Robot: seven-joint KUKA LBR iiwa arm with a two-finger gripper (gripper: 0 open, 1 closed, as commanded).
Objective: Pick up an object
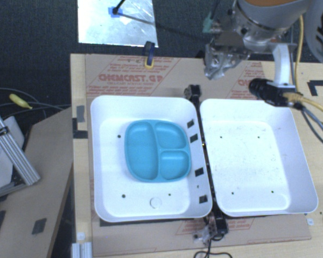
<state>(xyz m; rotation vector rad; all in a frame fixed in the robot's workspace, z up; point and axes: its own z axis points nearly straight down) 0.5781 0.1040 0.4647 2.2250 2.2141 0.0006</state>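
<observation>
A light blue divided plate (156,150) with three compartments lies flat in the middle of the left bin (110,198). My gripper (217,67) hangs high above the back edge of the bench, over the gap between the two bins, well apart from the plate. Nothing shows between its fingers.
The right bin (290,198) sits beside the left one, joined by a black hinge strip (199,155). Behind the bins lie a brown board with red lettering (129,77), a small blue and yellow clip (149,54) and a shiny metal sheet (117,15).
</observation>
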